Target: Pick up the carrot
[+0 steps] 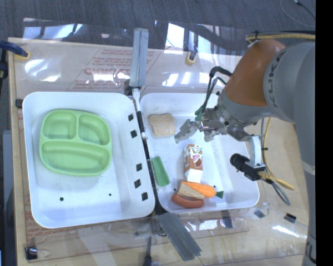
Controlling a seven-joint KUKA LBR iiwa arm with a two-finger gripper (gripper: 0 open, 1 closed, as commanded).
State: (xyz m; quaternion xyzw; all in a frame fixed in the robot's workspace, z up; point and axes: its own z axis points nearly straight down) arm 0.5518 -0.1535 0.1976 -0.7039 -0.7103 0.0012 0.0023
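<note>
1. leftmost, the left bin (30, 165) on the desk (72, 65) holds a green tray (75, 142) with three compartments, lying flat in its upper half.
2. next, just right of the divider, a green stick (160, 170) lies along the left wall of the right bin (241, 201).
3. above it, a beige bread-like piece (162, 125) sits in that bin's upper left corner.
4. mid-bin, a small carton (193, 163) lies lengthwise; touching its lower end are a sandwich slice (184, 190), a red sausage (187, 202) at the front wall, and the carrot (201, 189), lying across the slice with its green tip to the right.
5. finally, the gripper (198, 131) hovers above the carton, fingers spread and pinching nothing, apart from the carrot.
</note>
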